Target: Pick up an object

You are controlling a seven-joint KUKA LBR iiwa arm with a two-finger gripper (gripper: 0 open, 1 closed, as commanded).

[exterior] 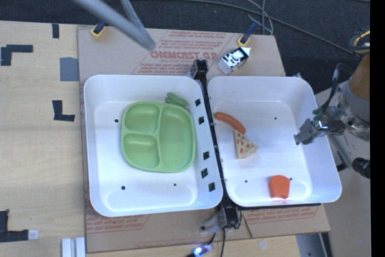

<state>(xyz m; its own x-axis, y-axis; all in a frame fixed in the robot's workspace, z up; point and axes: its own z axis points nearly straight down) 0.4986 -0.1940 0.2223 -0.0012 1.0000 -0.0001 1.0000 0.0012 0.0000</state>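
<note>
The right bin holds three small things: a red-orange hot dog near its left wall, a pizza slice just below that, and an orange block near the front edge. My gripper hangs over the bin's right rim, well to the right of the pizza slice and above the orange block. Nothing shows between its fingertips. The arm comes in from the right edge.
The left bin carries a green divided plate with a small green piece at its top right corner. A black divider strip runs between the bins. Cables and a grey pole cross the back.
</note>
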